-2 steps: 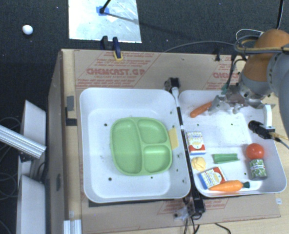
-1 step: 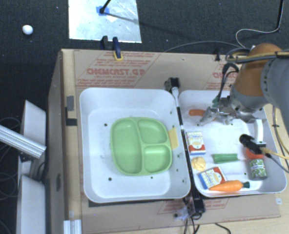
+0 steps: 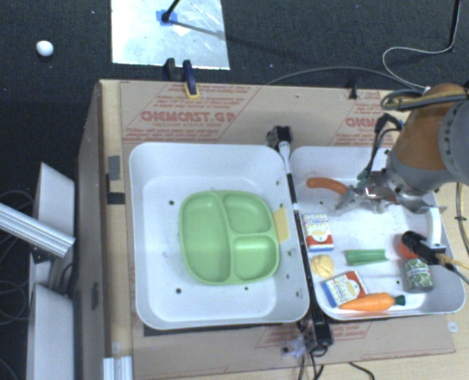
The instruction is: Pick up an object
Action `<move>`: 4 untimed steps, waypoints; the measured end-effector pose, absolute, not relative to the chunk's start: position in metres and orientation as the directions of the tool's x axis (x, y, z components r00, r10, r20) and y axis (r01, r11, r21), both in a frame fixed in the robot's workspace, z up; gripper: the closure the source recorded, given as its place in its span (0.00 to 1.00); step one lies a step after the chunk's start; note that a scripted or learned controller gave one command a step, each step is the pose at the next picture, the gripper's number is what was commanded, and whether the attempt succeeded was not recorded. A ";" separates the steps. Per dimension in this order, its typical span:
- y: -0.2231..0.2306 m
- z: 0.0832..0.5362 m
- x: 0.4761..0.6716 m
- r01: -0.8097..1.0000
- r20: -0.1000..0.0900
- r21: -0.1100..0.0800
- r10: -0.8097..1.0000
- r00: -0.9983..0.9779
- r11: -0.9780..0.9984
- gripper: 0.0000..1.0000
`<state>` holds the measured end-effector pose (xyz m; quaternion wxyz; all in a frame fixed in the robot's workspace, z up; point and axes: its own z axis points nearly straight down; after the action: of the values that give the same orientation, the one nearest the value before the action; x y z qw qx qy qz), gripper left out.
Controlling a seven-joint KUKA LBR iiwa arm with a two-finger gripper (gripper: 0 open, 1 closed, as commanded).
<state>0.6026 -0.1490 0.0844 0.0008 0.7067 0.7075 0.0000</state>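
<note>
Bench, right bin (image 3: 453,295) | fingers (image 3: 353,200) apparently near orange sausage (image 3: 326,184); tips blurred; spread cannot be told

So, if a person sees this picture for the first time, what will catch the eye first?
Most likely the green divided plate, lying alone in the left bin. Next comes the grey arm with its orange band, reaching in from the right with its gripper low over the right bin, close to an orange sausage. The carrot at that bin's near edge also stands out.
</note>
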 end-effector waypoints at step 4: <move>-0.076 0.223 0.666 1.000 -0.001 0.003 1.000 -0.005 0.005 0.00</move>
<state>0.6656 -0.0760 0.2235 0.0014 0.7055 0.7087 0.0009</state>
